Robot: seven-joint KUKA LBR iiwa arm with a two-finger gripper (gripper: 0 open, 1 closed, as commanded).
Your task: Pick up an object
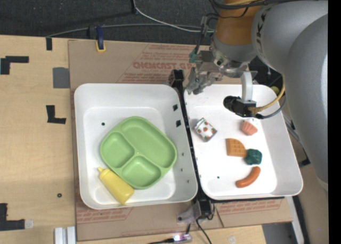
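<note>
Pincer (198, 84) hangs above right bin's (266, 184) far-left corner, finger state indeterminate; nearest target, small printed carton (205, 130), lies just below near the divider, judged light, rigid, best pinched across flat sides.

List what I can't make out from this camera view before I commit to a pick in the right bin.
- Gripper: small and cluttered in the camera view; whether it is open or shut cannot be told.
- Far edge of the right bin: covered by the arm.
- Small printed box: its print is too small to read.
- Pink item: partly under a black cable fitting; its shape is unclear.
- Yellow bottle: its upper end tucks under the green plate.
</note>
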